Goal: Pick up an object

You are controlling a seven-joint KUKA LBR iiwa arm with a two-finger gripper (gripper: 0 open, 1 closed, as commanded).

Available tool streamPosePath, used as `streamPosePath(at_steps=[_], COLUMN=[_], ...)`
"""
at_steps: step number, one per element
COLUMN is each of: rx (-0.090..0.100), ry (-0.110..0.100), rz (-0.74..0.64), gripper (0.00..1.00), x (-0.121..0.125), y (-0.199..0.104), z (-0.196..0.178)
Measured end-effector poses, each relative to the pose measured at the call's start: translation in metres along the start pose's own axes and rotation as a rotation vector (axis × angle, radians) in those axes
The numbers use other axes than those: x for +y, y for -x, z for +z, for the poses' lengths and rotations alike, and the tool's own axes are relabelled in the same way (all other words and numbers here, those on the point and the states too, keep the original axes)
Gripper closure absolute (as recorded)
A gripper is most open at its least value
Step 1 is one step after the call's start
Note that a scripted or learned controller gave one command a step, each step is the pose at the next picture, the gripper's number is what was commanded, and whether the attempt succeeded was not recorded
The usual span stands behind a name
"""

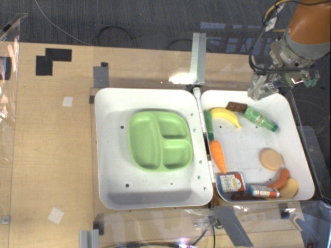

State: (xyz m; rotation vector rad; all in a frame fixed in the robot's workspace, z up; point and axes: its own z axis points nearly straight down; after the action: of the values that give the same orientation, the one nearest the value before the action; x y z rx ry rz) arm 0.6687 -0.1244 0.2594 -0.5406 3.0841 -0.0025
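Note:
My gripper (260,88) hangs over the far edge of the right bin (297,138), just above and right of a brown chocolate bar (236,107). Nothing shows between its fingers. In the right bin lie a green bottle (260,119), a yellow banana (227,117), a carrot (218,156), a green cucumber-like stick (208,123), a tan round cookie (271,159), a sausage (279,178), a small box (230,182) and a tube (262,192).
The left bin (111,138) holds a green divided plate (160,140). A metal post (198,61) stands behind the divider between the bins. Cables loop around the arm's wrist (302,40) at the upper right.

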Motion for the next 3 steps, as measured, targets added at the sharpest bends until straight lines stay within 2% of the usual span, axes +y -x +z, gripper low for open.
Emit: streamPosePath(at_steps=[1,2,3], rx=[0.002,0.002,0.000], ry=[0.000,0.004,0.005], rz=[-0.213,-0.611,-1.061], gripper=[1.00,1.00,1.00], x=[-0.036,-0.071,-0.076], y=[-0.053,-0.040,-0.025], z=[-0.021,-0.003,0.013])
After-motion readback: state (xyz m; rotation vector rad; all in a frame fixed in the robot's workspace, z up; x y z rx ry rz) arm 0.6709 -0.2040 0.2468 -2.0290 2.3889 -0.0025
